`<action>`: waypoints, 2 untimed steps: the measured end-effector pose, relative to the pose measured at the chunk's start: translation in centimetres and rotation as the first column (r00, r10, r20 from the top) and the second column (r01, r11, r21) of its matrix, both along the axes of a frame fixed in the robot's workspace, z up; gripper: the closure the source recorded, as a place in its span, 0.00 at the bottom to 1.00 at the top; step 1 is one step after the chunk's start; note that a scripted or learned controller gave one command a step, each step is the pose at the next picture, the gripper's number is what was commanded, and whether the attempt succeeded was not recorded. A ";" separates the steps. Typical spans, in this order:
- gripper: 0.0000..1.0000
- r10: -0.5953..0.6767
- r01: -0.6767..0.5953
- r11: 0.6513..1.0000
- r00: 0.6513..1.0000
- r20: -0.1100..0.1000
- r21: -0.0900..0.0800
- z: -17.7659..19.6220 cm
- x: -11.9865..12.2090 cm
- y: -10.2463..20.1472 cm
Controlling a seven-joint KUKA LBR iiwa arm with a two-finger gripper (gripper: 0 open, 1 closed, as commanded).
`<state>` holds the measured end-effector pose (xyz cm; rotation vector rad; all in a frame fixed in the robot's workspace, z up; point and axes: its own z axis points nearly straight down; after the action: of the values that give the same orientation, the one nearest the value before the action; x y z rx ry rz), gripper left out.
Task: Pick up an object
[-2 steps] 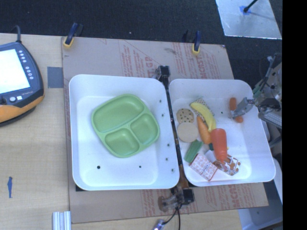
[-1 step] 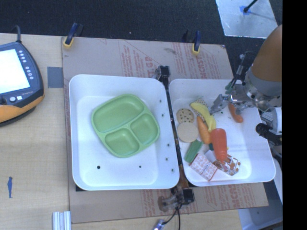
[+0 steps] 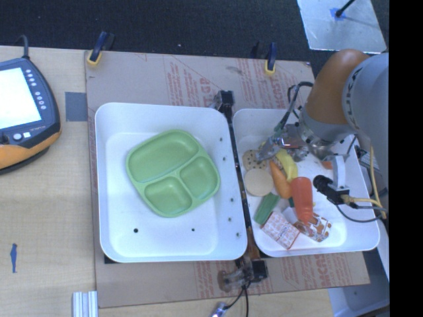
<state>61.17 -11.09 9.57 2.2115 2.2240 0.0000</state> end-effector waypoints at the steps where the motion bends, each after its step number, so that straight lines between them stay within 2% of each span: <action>1: 0.00 -0.002 0.002 1.000 1.000 -0.003 0.004 -0.2 4.1 -2.3; 2: 0.00 -0.003 0.003 1.000 1.000 -0.004 0.004 7.4 4.5 -5.5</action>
<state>65.68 -16.60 16.94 2.2188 2.2243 -0.0004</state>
